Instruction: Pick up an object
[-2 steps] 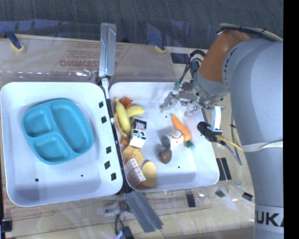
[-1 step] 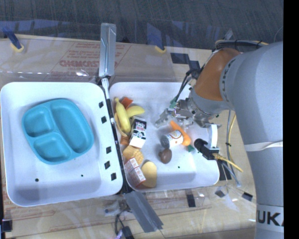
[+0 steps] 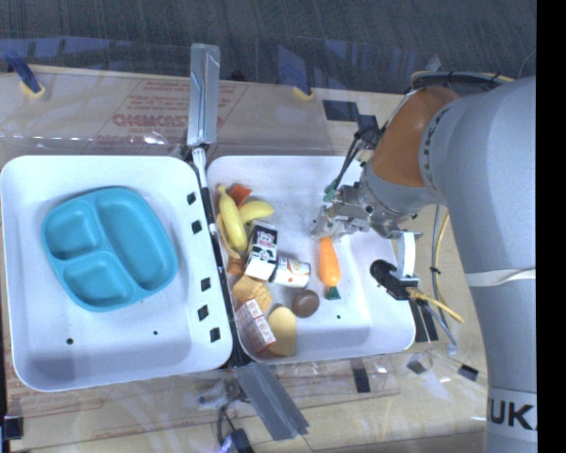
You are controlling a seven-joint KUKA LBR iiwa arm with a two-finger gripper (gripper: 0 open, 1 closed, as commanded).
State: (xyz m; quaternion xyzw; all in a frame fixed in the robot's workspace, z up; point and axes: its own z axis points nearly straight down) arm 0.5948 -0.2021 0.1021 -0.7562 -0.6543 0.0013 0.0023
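An orange toy carrot (image 3: 329,262) with a small green tip at its lower end lies upright in the frame on the floor of the right bin (image 3: 292,173), right of centre in the picture. The gripper (image 3: 337,223) sits directly above the carrot's top end, its metal tip pointing down-left; whether it is wide or narrow cannot be told.

Both bins are shallow, smooth white plastic with rounded corners. The right bin also holds a heap along its left wall: glossy yellow bananas (image 3: 234,220), a small black-and-white carton (image 3: 263,245), a white can (image 3: 291,272) lying on its side, a brown rounded piece (image 3: 306,303) and a pale yellow rounded piece (image 3: 283,325). The left bin (image 3: 38,347) holds a blue divided plate (image 3: 108,246) with three compartments.
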